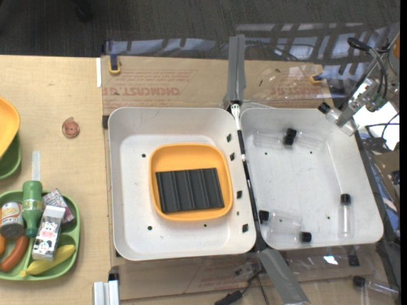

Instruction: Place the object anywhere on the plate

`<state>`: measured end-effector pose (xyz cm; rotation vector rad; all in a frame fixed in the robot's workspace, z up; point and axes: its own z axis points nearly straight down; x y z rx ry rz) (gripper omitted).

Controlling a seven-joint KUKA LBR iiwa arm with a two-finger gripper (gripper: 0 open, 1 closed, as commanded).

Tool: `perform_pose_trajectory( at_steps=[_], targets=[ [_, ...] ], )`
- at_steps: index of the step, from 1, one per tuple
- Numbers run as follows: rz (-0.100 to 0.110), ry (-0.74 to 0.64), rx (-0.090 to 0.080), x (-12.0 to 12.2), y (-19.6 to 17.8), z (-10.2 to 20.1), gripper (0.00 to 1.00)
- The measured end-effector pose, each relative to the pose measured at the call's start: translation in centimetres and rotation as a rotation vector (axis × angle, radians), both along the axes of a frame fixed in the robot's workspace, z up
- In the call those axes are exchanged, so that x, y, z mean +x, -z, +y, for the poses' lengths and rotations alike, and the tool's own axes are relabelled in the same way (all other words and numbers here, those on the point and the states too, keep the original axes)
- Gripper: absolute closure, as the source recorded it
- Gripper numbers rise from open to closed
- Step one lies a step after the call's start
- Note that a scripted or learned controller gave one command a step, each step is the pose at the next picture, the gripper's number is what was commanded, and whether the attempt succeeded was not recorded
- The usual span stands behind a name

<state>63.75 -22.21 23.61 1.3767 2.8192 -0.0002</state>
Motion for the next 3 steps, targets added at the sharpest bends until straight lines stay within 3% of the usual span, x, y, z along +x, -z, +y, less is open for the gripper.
perform_pose_trajectory(
  at_steps=[1,2,3],
  targets=[
    [0.0,-0.194,-0.001,1.7,-3.8,0.0,1.0],
    [0.001,-0.147,0.0,1.6,-10.8,-0.1,1.0],
    [0.001,-0.147,0.0,1.6,-10.8,-0.1,0.0]
  ],
)
